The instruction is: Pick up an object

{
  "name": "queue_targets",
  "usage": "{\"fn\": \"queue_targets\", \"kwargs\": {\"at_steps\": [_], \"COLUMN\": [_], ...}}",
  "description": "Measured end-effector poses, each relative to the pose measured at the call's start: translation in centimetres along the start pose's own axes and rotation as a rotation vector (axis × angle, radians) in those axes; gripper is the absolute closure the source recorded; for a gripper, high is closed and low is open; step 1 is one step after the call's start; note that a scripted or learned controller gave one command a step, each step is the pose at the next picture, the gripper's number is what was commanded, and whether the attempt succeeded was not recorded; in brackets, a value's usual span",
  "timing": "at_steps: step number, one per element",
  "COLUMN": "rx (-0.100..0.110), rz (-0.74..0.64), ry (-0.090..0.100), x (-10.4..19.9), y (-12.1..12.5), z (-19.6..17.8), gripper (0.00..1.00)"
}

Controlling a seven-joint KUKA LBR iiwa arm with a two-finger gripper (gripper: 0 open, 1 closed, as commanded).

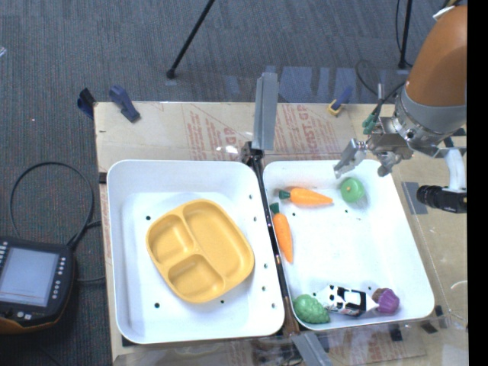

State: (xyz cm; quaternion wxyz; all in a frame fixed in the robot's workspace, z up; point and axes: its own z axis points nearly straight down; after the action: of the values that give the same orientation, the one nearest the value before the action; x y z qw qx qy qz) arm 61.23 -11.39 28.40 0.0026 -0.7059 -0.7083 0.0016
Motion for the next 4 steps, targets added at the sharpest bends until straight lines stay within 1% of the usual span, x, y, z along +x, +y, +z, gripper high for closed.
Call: {"fn": "queue_targets", "kwargs": {"at_steps": [1, 2, 3, 4], "rx": [0.005, 0.001, -0.001, -0.002], "rz": [0.018, -0.020, -0.145, -0.187], "ry": [0.000, 0.001, 0.000, 0.001], "x": [-4.1, -8.6, -9.5, -8.0], "y": [3.1, 3.2, 3.3, 3.3], "z": [5.8, 8.0, 8.4, 19.9], "gripper": [0.00, 0.00, 0.00, 0.00]}}
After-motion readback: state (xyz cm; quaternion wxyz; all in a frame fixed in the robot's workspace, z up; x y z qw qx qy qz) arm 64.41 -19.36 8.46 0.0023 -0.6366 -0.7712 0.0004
